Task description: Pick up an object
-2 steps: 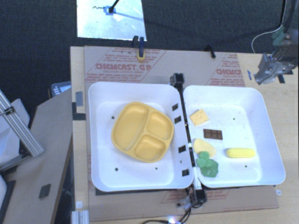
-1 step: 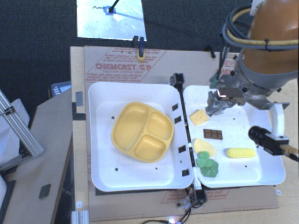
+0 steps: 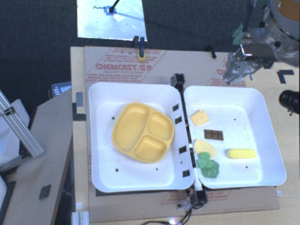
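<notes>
End effector (image 3: pixel 234 74) of the grey arm hangs beyond the far rim of the right white bin (image 3: pixel 269 121) — whether it is apart or together, I cannot tell. Red "CHEMCAST GP" is printed on the desk sheet (image 3: pixel 123 65). Left white bin (image 3: pixel 101 125) holds a yellow divided plate (image 3: pixel 143 132); the right one holds a yellow corn cob (image 3: pixel 241 153), a brown chocolate bar (image 3: pixel 213 135) and a green leafy toy (image 3: pixel 208 167).

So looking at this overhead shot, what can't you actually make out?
- Gripper: small and blurred in the camera view, so finger state is unreadable.
- Arm: cut off by the top-right edge.
- Pale yellow piece: its lower part sits behind the green toy.
- Chocolate bar: too small for surface detail.
</notes>
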Action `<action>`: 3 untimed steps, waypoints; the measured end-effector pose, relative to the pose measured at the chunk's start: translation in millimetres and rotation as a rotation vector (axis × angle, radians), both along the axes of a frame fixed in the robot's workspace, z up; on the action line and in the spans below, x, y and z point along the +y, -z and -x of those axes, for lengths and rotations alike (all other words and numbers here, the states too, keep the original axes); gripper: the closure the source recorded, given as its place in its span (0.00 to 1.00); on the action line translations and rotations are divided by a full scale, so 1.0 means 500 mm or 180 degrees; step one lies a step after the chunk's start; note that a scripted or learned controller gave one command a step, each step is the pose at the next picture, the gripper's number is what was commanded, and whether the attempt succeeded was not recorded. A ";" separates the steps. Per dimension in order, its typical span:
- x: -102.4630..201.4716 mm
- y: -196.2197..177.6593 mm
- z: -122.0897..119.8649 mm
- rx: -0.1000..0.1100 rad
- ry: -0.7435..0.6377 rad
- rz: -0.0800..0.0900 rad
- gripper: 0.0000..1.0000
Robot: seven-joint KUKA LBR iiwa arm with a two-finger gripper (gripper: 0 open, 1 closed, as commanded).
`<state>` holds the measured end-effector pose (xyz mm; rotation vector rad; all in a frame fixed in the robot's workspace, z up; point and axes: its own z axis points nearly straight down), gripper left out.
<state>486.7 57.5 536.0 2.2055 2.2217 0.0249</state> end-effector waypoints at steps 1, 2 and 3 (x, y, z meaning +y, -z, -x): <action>0.105 0.004 -0.157 0.0048 -0.0005 0.0008 1.00; 0.196 0.000 0.008 0.0058 -0.0016 0.0001 1.00; 0.287 0.004 -0.073 0.0055 -0.0002 0.0008 1.00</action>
